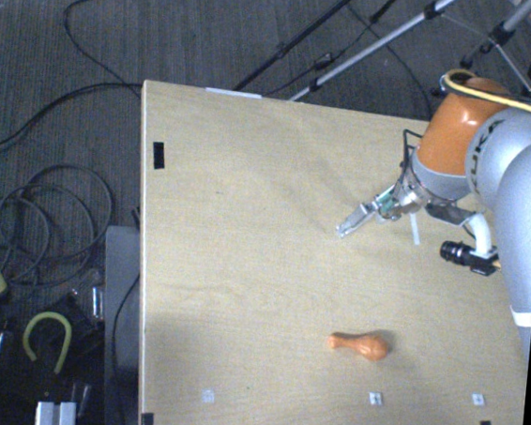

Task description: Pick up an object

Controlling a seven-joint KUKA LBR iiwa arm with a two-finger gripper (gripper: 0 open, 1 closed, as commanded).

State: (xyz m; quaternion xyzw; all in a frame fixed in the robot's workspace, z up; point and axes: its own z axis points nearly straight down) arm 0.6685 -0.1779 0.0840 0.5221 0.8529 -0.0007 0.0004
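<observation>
We saw one smooth, pale wooden bench top (242, 252), matte and flat, with a few small black and white markers near its edges. On it lay a single orange object (361, 345), glossy, bulbous at one end and tapering to a narrow neck, well apart from the gripper (347, 229). That gripper, thin and metallic, slanted down toward the board; we could not tell how far apart it stood, and nothing showed in it.

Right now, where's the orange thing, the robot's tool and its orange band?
orange thing (361, 345): camera view, on its fat middle.
tool (347, 229): camera view, at its tip.
orange band (456, 123): camera view, on its curved front.
</observation>
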